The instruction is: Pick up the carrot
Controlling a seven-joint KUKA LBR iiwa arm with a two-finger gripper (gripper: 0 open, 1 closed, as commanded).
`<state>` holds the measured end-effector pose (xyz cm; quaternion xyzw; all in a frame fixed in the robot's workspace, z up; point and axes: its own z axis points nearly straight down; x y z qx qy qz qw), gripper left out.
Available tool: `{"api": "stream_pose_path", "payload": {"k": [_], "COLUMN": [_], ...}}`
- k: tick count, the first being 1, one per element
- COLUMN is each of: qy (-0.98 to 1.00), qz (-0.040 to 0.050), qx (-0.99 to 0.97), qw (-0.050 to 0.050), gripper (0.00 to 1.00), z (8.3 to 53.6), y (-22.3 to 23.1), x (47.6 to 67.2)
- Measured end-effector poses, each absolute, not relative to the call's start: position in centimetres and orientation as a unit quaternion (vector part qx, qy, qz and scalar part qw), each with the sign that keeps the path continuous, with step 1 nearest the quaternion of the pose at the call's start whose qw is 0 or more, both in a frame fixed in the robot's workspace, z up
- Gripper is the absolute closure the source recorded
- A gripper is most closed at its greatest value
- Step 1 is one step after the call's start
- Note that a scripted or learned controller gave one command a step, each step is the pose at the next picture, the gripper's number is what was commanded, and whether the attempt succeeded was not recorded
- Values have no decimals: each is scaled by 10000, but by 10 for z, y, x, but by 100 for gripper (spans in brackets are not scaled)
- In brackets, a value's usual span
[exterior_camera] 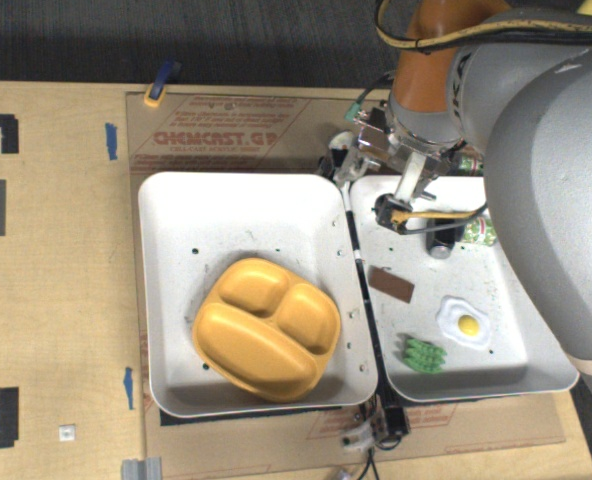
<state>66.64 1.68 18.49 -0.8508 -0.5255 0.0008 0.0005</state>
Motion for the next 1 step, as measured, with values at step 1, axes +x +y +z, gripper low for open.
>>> {"api": "stream_pose_path", "payload": {"k": [1], "qy": [-5255], "qz": [8], "qx": [-8508], "qw": [5], "gripper": [0], "z": [185], "y": [17], "x": [666]}}
